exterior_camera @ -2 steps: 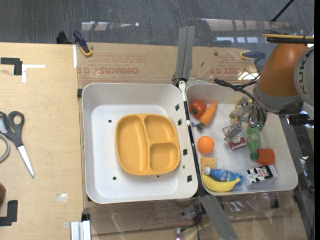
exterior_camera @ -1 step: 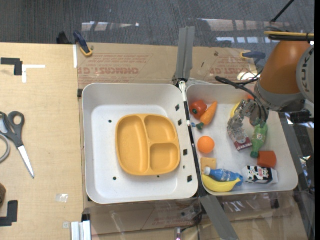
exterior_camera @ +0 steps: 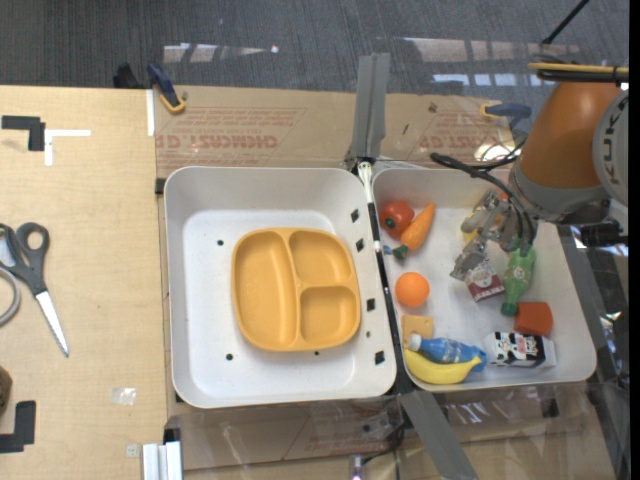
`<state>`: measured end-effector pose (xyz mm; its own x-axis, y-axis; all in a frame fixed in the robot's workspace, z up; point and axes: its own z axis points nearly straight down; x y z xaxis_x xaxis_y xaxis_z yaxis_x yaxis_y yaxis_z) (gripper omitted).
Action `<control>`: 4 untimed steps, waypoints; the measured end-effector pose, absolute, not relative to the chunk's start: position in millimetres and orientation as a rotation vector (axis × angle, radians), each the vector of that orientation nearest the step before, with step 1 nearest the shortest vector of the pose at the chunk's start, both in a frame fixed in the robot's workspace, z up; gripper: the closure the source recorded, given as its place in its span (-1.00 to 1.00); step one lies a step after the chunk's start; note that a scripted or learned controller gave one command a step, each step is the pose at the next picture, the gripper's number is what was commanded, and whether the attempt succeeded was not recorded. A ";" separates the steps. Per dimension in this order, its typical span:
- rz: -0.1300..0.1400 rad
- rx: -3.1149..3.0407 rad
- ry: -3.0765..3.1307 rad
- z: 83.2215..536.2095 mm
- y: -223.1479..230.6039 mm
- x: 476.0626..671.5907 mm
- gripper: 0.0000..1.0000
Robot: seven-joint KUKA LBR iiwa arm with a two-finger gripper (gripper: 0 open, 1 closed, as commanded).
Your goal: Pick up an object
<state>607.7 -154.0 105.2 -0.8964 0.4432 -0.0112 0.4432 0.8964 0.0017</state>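
While the arm (exterior_camera: 575, 138) hangs over the right bin (exterior_camera: 570, 368), you see the left bin (exterior_camera: 190, 278) carrying a yellow divided plate (exterior_camera: 296, 290). The hand (exterior_camera: 478, 258) sits low among the clutter, beside a green bottle (exterior_camera: 518, 273) and above a small red packet (exterior_camera: 486, 288); you cannot tell its opening or any hold. Crowding could make it nudge neighbours or close on nothing.

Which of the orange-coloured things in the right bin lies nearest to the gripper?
The orange block, just below the gripper. The carrot and the orange ball lie further left.
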 end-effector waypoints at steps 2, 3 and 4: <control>0.000 1.103 2.936 93.5 -130.3 621.5 -1.00; 0.010 1.312 2.852 93.8 -200.6 606.3 -1.00; 0.000 1.436 2.793 92.2 -180.0 560.8 -1.00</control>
